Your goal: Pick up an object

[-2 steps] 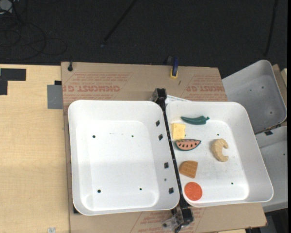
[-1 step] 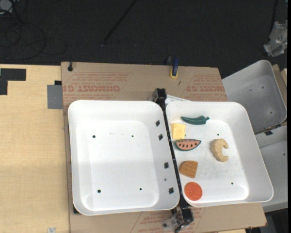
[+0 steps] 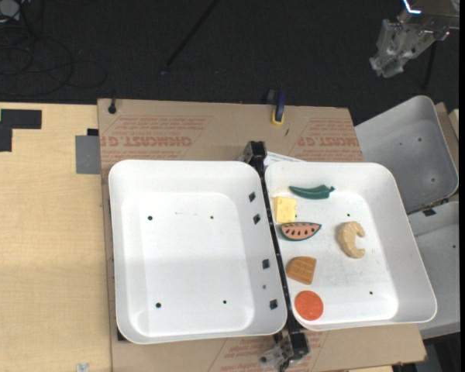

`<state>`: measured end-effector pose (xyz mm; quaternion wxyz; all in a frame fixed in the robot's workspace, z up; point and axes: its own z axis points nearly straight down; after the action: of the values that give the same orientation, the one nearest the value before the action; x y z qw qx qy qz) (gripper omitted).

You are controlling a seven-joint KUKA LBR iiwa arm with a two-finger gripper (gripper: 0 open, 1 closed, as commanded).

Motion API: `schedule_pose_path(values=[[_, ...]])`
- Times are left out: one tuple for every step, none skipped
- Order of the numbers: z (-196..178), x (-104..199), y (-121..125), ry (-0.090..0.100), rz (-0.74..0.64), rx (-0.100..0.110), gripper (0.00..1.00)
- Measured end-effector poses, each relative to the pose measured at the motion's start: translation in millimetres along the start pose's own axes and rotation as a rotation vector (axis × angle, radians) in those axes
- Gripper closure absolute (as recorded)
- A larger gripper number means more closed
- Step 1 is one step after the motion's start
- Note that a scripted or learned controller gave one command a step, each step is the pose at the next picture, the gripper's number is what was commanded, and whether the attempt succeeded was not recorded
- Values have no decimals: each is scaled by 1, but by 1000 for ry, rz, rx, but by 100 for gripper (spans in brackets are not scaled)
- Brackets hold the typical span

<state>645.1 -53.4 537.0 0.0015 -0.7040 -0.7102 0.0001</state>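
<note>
A pale wooden bench point(image 3: 39, 231) under a sheet of printed brown cardboard point(image 3: 217, 134) carries two shallow white plastic bins side by side, with dark floor and loose cables behind. The left bin point(image 3: 128, 178) sits at the frame's nine o'clock side; the right bin point(image 3: 387, 184), at about four o'clock from centre, holds six toy foods. A dark green pepper-shaped piece point(image 3: 311, 191) lies at that bin's twelve o'clock. Below it, a yellow block of cheese point(image 3: 285, 209) sits against the left wall, just above a red watermelon slice with a green rind point(image 3: 300, 230). A tan croissant-shaped pastry point(image 3: 352, 239) rests at the bin's three o'clock, well apart from the others. A brown waffle-like square point(image 3: 301, 270) and a round orange-red disc point(image 3: 309, 305) occupy the six o'clock corner. The arm's metallic two-finger gripper point(image 3: 394, 53) hangs at the frame's one o'clock, high over the dark floor and far from the bins; whether it is spread or closed cannot be told, and nothing is seen in its grasp.
</note>
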Motion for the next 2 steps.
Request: schedule_pose_path(values=[[0, 95, 0, 1, -2, 2, 100], [1, 199, -23, 0, -4, 4, 100]])
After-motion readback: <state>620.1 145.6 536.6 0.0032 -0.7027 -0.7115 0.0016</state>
